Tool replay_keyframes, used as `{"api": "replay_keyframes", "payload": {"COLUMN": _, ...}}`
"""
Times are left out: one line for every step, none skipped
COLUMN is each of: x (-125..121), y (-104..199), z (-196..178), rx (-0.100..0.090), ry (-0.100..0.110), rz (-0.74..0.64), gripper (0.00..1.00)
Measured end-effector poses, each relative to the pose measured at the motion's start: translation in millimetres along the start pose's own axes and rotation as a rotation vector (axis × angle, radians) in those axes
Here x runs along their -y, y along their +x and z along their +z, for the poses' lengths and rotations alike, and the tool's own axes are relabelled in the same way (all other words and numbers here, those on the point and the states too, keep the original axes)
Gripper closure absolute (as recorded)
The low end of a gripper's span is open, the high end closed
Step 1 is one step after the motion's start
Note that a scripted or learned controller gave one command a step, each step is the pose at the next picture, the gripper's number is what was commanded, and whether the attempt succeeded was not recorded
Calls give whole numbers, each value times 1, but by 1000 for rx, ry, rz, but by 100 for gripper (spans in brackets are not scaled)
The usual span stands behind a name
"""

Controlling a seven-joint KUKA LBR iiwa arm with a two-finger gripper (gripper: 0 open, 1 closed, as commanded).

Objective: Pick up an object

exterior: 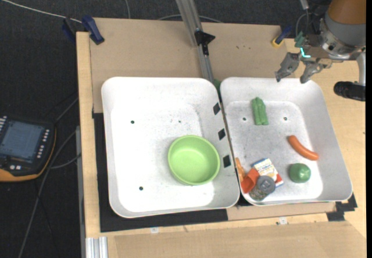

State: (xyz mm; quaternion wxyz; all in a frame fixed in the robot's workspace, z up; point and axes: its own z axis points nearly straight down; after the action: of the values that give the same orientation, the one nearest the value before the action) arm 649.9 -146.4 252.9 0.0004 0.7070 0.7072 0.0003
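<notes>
My gripper hangs above the far edge of the right bin, fingers spread apart with nothing between them. In that bin a green oblong block lies near the back. An orange sausage-shaped piece lies to the right of centre. A green ball rests near the front right. A small printed box, a grey round disc and an orange-red piece crowd the front left corner. A light green bowl sits in the left bin.
A metal pole slants across the bench behind the bins. Blue clamps hold the bench's back corners. A handheld control pendant lies off the bench at the left. Black clips join the bins' shared edge.
</notes>
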Motion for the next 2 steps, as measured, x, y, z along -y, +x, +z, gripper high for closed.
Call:
{"api": "replay_keyframes", "payload": {"x": 0, "y": 0, "z": 0, "rx": 0, "ry": 0, "rz": 0, "gripper": 0}}
{"api": "replay_keyframes", "payload": {"x": 6, "y": -7, "z": 48, "rx": 0, "ry": 4, "rz": 0, "gripper": 0}}
